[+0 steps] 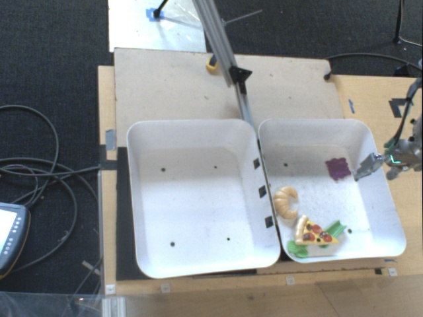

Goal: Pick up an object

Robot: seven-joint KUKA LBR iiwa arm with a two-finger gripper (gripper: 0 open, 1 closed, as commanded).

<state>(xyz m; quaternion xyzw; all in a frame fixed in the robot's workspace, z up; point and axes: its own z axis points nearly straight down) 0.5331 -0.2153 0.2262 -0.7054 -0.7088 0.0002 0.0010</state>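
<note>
Gripper (374, 166) over right bin's (380, 152) right edge, holding nothing; can't tell whether fingers are apart or together.
Purple piece (338, 169) near that edge; croissant (287, 202) by left wall; pizza slice (314, 232) on green piece (336, 229) at front edge.

Desk (172, 84): lying pale and flat under both bins, its wooden edge showing at right.
Left bin (142, 243): sitting beside the right bin, walls touching.
Metal pole (218, 35): slanting down from the top toward the seam between the bins.
Cables (39, 170): looping over dark carpet at left.
Tablet screen (8, 233): glowing at the left edge.
Blue tape (153, 14): sticking to a white sheet up top.
</note>
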